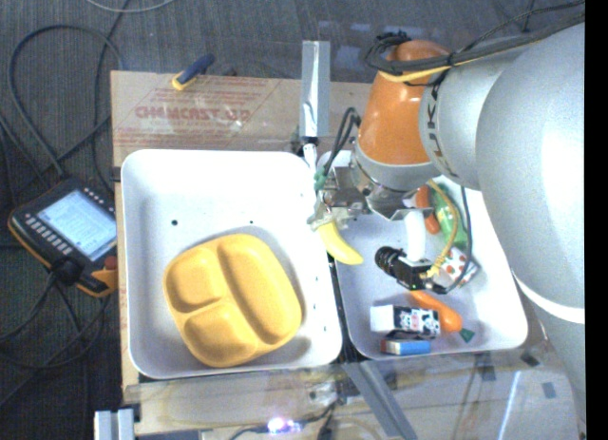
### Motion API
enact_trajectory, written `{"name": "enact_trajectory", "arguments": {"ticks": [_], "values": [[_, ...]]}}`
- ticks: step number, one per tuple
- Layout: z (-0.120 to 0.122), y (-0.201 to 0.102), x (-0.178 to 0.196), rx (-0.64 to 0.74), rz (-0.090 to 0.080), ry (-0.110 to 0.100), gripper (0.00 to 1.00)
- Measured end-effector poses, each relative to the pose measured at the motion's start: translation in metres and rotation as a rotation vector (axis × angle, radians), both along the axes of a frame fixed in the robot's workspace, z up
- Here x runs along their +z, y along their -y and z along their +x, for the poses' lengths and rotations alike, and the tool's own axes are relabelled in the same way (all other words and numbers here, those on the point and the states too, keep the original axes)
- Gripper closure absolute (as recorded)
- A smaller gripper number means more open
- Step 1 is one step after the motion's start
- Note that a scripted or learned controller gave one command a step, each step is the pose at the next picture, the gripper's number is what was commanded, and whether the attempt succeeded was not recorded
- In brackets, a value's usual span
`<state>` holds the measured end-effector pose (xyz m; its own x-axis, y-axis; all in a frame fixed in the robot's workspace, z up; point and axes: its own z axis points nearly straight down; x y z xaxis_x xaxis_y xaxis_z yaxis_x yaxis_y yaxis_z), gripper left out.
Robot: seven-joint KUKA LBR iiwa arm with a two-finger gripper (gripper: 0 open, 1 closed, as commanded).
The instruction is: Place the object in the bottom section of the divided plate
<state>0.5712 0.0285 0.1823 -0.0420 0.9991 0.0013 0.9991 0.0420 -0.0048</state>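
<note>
Gripper [328,208]: fingers closed on banana, above the rim btwn bins.
Banana [340,244]: held at top end, hung tilted.
Divided plate [234,298]: yellow, seated in left bin [152,191].

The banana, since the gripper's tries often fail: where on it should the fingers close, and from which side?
Probably on the banana's thick middle, coming from straight above, fingers closing across its narrow width. It lies slanted by the right bin's left wall, its upper end under the gripper, so the wall side looks cramped.
</note>
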Motion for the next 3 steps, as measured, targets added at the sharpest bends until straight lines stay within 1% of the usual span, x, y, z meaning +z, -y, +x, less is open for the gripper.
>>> {"name": "enact_trajectory", "arguments": {"ticks": [1,2,3], "values": [[-0.037,-0.071,0.027,0.168,-0.002,0.001,1.0],[-0.036,-0.126,0.028,0.088,-0.001,0.0,1.0],[-0.036,-0.126,0.028,0.089,-0.002,0.0,0.0]]}}
